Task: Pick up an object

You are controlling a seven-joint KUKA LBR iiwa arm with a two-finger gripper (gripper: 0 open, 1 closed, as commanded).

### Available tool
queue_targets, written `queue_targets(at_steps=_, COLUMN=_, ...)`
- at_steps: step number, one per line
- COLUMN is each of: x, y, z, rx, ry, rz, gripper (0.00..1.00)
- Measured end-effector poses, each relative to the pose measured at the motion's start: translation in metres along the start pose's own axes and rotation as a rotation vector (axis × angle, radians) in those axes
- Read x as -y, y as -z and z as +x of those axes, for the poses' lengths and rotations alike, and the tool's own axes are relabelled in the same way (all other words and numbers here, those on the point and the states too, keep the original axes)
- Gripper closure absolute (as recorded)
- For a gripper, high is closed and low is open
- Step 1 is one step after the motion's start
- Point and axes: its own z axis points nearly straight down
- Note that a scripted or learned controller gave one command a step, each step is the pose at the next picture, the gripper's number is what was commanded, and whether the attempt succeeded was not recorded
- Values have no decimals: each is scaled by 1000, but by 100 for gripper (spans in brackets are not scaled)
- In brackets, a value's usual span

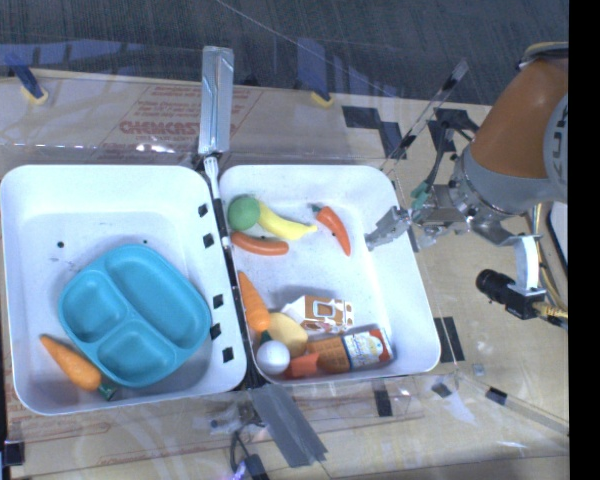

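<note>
My gripper (388,228) hangs over the right rim of the right bin (400,278), with nothing seen in it. Nearest to it, a little to its left, lies a small orange-red carrot (333,228). Further left along the bin's back are a yellow banana (283,226), a green ball (244,212) and a red sausage-shaped piece (260,244). At the front of that bin lie an orange carrot (253,303), a white egg (273,356), a small printed carton (325,313) and a bottle (352,350) on its side.
The left bin (40,198) holds a blue divided plate (135,313) and an orange carrot (72,361) at its front left. A metal divider post (215,98) stands at the back between the bins. The middle of the right bin is bare.
</note>
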Motion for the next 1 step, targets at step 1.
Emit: queue_targets(at_steps=1, x=-70, y=-108, z=8, rx=-3, ry=-55, rz=10, gripper=0)
